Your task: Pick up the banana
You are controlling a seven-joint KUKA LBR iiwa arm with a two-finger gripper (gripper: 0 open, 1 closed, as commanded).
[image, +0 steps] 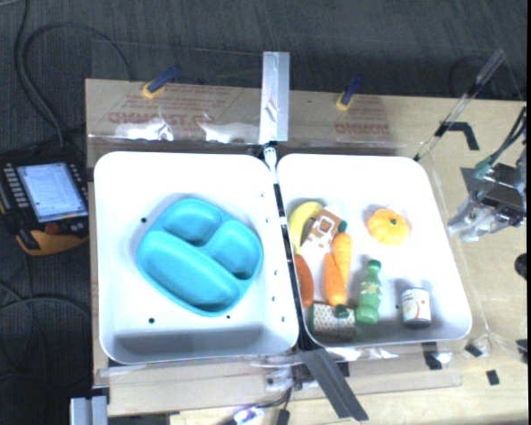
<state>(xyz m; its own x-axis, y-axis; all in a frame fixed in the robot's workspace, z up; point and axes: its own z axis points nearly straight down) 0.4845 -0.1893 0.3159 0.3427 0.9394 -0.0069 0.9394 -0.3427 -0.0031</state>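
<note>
The yellow banana (302,219) lies in the right bin (438,237), close against its left wall near the back. It curves from the back toward the front. A small brown-and-white carton (320,230) leans against its right side and covers part of it.
Right bin also holds an orange carrot (338,268), a red-orange piece (303,282), a green bottle (369,295), a small can (414,306), a yellow-orange pumpkin (388,226) and a patterned block (332,320). Left bin (115,317) holds a blue divided plate (199,253). Metal hardware (494,195) stands off the bench's right side.
</note>
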